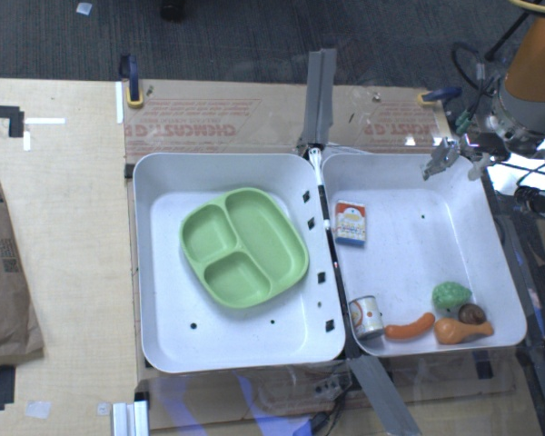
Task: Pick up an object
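In the camera view the arm [536, 62] enters at the upper right, its orange band over the far right corner of the right bin [409, 189], and the claw [454, 148] hangs just above that bin's far rim at about two o'clock from the bin's middle; it is too small and cluttered with cables to tell whether it stands wide or narrow, and nothing shows between its tips. No object is named by the task, so any of the loose things may serve. The nearest is the small box [350, 222], white and blue with a red label, lying flat by the bin's left wall, at roughly eight o'clock from the claw, its long axis running twelve to six. The others crowd the near edge, well apart from the claw toward six o'clock: a small can [365, 317] on its side at the near left corner, an orange carrot [409, 328] lying nine to three beside it, a green leafy piece [451, 295], and an orange pear-like piece [461, 331] with a brown lump [472, 313] touching it. The left bin [163, 334] holds a green divided plate [243, 246]. Both bins sit on a pale wooden counter [64, 207] with a brown paper bag [4, 271] at nine o'clock and dark carpet beyond the far edge.
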Controlling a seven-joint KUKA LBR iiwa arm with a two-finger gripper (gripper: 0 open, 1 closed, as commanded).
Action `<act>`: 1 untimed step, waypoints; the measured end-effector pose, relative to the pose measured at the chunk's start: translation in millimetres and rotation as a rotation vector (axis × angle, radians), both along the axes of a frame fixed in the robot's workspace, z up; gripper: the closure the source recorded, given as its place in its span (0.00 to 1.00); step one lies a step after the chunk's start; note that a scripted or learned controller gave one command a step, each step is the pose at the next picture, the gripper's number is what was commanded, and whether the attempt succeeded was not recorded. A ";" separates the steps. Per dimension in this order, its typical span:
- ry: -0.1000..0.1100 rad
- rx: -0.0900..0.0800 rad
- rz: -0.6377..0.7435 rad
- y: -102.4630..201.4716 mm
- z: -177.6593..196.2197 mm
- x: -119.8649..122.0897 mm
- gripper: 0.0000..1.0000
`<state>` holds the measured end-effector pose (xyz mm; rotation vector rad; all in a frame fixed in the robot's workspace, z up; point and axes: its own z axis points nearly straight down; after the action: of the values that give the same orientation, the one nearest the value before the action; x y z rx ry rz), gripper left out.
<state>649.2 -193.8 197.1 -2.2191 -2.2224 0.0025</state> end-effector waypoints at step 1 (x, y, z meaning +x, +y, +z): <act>0.001 0.002 -0.077 -24.9 -71.3 -32.6 0.00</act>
<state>616.6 -218.8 125.8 -2.3013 -2.1342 0.0012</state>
